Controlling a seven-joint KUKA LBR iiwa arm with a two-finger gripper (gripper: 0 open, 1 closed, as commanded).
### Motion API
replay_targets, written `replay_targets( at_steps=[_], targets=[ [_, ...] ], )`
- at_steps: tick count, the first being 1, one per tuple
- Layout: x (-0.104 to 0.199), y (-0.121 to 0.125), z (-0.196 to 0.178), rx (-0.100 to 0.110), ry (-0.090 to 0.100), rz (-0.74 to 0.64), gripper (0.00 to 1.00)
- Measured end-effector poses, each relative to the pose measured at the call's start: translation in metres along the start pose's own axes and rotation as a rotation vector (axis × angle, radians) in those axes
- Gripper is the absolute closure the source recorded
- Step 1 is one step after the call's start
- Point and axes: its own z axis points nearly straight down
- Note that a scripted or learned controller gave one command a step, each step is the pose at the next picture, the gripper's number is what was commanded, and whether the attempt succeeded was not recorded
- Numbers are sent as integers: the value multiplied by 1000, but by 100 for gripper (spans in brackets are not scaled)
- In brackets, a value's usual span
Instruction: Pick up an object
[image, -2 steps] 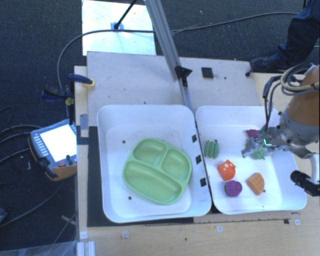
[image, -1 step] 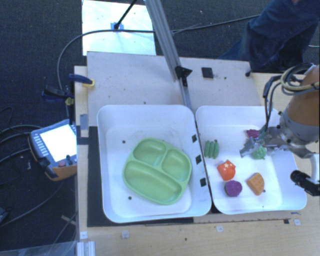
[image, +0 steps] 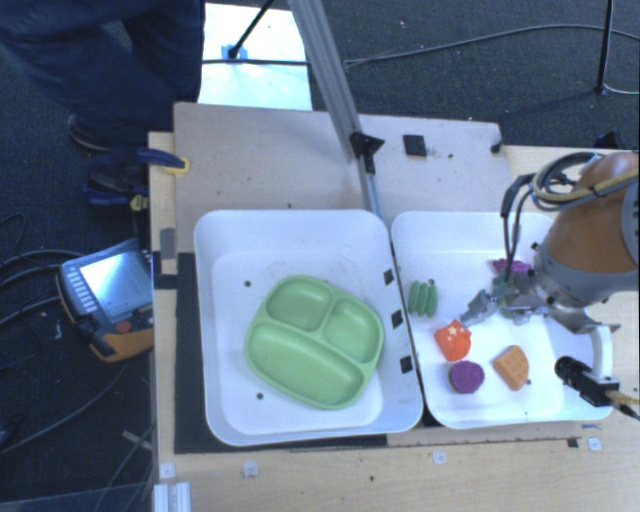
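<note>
Strawberry: right bin, beside gripper. Approach step; finger state unclear. Next: descend over it, close.

text: none legible | labels: none | handheld screen: lit, too blurred to read

A robotics lab or test workspace. A plywood bench stands on dark carpet, bearing two white bins side by side. Cables trail across the floor beside a handheld control pendant with a lit screen. A metal pole rises from the bench.
</note>
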Motion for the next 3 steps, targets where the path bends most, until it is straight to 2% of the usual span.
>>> replay_targets(
  at_steps=[1, 2, 3],
  targets=[
    [2, 3, 42, 0, 0, 1, 0],
    [4, 11, 67, -15, 6, -1, 0],
    [3, 16, 50, -37, -1, -1, 100]
  ],
)
